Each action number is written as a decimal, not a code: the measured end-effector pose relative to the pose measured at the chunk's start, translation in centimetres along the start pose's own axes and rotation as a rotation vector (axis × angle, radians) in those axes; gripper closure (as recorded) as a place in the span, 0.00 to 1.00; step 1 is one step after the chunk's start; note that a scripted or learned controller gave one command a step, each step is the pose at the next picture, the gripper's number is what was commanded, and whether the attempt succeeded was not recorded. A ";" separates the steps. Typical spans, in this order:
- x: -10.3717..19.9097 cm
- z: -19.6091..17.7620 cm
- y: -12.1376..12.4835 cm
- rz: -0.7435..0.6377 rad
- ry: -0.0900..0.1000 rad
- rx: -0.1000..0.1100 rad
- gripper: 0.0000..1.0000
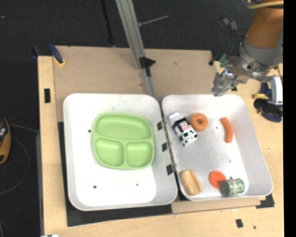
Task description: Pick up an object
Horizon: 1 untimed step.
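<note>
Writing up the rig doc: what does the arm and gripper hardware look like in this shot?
The arm has a broad orange section above a grey metallic wrist. A pale cable loops at its top, and thin dark wires hang on its left side. The gripper is a small grey metal assembly, narrowing toward its tip.

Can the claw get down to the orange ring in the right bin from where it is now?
Probably yes. The claw hangs over the right bin's far rim, and the orange ring lies uncovered, with only the black-and-white toy close beside it.
</note>
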State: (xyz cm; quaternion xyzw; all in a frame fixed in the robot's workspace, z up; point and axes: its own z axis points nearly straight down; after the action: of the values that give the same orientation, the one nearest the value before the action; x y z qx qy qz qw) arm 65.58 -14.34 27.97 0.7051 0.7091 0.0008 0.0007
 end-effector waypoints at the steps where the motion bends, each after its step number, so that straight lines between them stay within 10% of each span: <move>1: 4.2 1.1 -2.2 0.001 0.000 0.002 1.00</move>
State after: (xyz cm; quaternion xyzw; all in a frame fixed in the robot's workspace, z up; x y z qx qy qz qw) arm 63.35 -10.15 26.91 0.7054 0.7088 0.0000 0.0000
